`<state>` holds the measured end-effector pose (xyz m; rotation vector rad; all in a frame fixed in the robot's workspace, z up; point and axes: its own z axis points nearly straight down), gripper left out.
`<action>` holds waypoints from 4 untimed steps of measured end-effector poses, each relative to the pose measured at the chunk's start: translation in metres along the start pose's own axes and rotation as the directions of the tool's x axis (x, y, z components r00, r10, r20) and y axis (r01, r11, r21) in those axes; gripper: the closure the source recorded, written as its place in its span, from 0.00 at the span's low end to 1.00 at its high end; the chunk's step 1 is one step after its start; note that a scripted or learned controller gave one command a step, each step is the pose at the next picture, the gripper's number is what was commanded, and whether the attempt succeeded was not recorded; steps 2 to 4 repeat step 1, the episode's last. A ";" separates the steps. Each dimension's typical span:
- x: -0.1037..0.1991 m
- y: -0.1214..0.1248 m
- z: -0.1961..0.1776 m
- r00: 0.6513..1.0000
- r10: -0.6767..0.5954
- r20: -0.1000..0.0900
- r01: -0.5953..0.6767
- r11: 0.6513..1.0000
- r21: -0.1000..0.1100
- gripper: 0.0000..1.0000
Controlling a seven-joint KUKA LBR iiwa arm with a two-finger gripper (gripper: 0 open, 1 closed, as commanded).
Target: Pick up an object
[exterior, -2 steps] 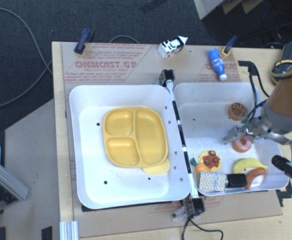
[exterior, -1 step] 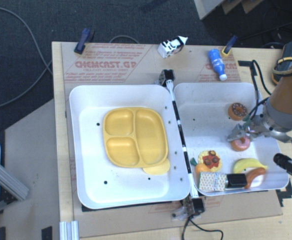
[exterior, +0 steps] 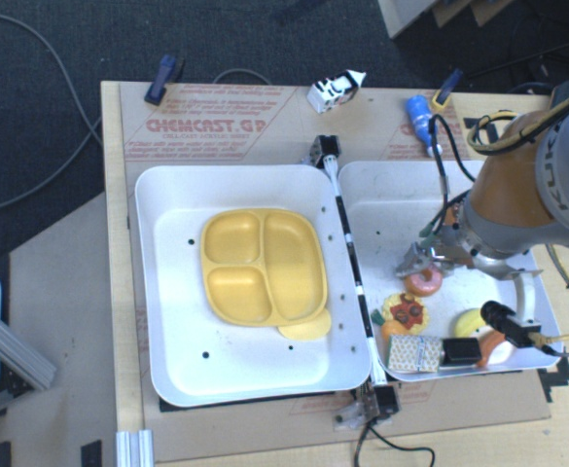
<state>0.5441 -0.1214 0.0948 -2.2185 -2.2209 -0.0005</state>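
Pink and round, the donut (exterior: pixel 424 282) lies in the right bin (exterior: pixel 381 188), directly under the gripper (exterior: pixel 426 259), whose metal fingers (exterior: pixel 415 258) reach down to its top edge; whether they are spread or pinched I cannot tell. Nothing looks lifted, so the pick seems still to be made. The donut lies flat with no clear long axis. Just below it sit more toys (exterior: pixel 440 343). The left bin (exterior: pixel 167 261) holds a yellow tray (exterior: pixel 263 266).

Left bin (exterior: pixel 167 290): one divided plate (exterior: pixel 263 266), centred. Right bin (exterior: pixel 381 197): small items (exterior: pixel 430 339) clustered at its near end, gripper (exterior: pixel 422 261) just behind them.
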 end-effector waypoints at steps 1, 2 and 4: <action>0.060 0.023 -0.090 1.000 0.000 0.001 0.000 1.000 -0.003 1.00; 0.060 0.023 -0.090 1.000 0.000 0.001 0.000 1.000 -0.003 1.00; 0.060 0.023 -0.090 1.000 0.000 0.001 0.000 1.000 -0.003 1.00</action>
